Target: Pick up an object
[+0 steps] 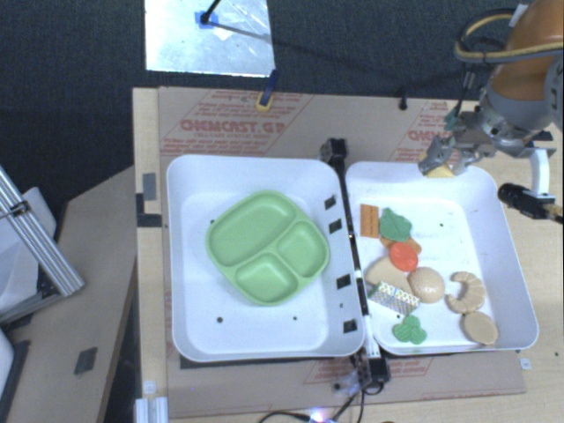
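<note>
Two shallow white bins sit side by side on the bench: the left bin carries one green divided plate with three compartments, and the right bin carries the small play-food pieces. I count in the right bin one orange wafer-like bar, one green leafy piece touching one red round piece below it, one beige bun, one croissant, one flat tan cookie, one wrapped bar with a patterned wrapper, and one small green sprig near the front wall. A black hinge strip runs between the two bins. Behind the bench lies one shiny metal sheet. The gripper hangs over the back rim of the right bin, apart from the heap of food. A small yellow thing shows just at its tips, but I cannot tell whether the pincer is open or closed on it.
</note>
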`<state>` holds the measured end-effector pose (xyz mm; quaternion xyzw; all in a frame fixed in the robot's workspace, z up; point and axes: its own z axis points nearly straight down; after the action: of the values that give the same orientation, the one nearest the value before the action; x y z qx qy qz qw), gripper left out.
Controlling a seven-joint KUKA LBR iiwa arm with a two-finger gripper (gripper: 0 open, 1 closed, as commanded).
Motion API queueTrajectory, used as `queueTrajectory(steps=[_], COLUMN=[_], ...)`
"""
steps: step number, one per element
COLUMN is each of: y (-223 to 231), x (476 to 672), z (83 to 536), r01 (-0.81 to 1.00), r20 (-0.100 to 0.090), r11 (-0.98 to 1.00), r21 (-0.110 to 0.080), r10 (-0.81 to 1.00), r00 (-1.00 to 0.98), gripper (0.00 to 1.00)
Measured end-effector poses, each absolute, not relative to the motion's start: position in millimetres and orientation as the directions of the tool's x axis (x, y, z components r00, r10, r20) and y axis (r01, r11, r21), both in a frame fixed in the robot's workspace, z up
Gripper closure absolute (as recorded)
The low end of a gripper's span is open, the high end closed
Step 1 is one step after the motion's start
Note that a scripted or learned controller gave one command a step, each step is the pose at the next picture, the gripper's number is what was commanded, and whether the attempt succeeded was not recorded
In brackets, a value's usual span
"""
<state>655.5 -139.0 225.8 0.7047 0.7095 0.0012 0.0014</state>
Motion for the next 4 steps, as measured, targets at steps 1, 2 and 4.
queueTrajectory(steps=[1,2,4], y=[-103.6,-71.7,-74.1], x=[609.0,562.9,556.5], z=[233.1,216.3,215.8], r01=[1.000,1.000,1.000], r20=[0.001,0.002,0.000], r11=[0.008,0.008,0.001], r21=[-0.001,-0.004,-0.001], r10=[1.000,1.000,1.000], r00=[-0.008,-0.008,-0.001], gripper=[1.00,1.00,1.00])
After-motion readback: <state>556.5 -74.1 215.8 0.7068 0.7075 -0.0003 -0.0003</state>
